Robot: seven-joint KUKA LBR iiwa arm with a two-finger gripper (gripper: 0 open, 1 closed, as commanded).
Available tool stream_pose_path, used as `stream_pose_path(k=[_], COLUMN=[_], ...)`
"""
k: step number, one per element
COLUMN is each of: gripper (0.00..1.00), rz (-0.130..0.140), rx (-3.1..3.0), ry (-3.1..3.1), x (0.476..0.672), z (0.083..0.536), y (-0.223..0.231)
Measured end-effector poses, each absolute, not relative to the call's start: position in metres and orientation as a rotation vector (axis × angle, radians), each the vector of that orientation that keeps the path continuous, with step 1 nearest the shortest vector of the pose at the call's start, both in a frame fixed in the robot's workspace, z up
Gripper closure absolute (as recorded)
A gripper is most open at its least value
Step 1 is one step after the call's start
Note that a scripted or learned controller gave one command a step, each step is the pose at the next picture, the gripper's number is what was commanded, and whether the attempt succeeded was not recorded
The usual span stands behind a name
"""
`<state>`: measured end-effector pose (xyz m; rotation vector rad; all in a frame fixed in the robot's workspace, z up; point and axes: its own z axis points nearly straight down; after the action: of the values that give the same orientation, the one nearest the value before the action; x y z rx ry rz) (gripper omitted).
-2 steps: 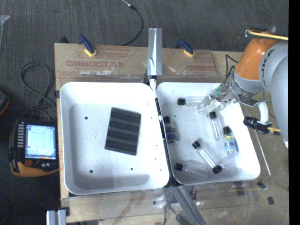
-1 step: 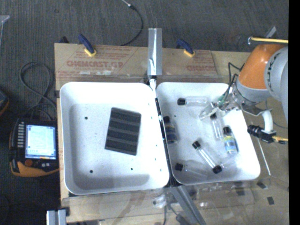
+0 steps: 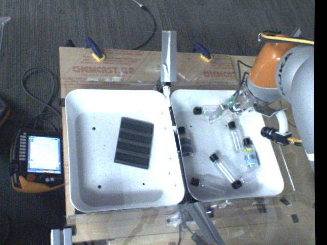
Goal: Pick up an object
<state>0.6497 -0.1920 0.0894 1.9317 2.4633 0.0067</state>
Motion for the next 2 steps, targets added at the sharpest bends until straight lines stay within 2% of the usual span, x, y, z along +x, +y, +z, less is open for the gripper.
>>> stream_pose_path(k=[1, 2], gripper=[1.00, 1.00], rz=[0.006, -0.001], rx=[1.929, 2.033], ry=[2.462, 2.392], x=[0.651, 0.669], z=[0.101, 0.215], y=[-0.192, -0.168])
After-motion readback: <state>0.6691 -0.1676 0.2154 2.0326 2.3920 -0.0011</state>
